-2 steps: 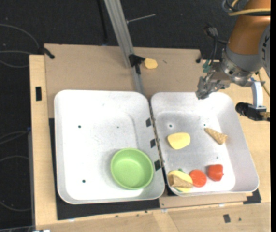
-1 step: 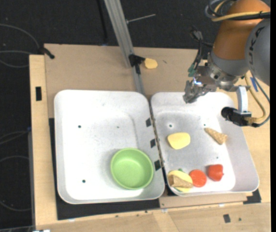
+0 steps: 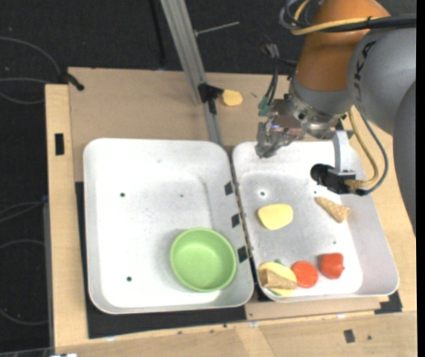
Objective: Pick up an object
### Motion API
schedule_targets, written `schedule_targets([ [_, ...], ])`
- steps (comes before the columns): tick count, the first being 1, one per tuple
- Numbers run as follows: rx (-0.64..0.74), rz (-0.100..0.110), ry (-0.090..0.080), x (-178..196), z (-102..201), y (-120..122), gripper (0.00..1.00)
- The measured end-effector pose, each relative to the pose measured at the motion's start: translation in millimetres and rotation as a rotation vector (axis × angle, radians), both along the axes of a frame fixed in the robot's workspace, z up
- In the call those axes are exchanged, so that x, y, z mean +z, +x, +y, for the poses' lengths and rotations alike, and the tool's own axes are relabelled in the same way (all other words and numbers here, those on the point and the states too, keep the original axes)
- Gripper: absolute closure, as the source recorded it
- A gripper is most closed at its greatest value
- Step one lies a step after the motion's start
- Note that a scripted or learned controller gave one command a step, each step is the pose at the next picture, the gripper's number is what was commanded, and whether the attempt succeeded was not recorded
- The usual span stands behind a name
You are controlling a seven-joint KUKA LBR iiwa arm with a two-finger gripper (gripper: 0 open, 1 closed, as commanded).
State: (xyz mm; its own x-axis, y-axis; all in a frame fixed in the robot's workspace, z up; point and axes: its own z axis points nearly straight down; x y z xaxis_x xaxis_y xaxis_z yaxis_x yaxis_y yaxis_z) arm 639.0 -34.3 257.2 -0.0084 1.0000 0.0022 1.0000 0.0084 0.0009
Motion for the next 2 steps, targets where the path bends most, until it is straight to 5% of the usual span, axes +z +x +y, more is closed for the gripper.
schedule_targets([
  [2,0.000,0.002,-0.001,0,112,-25,1.00],
])
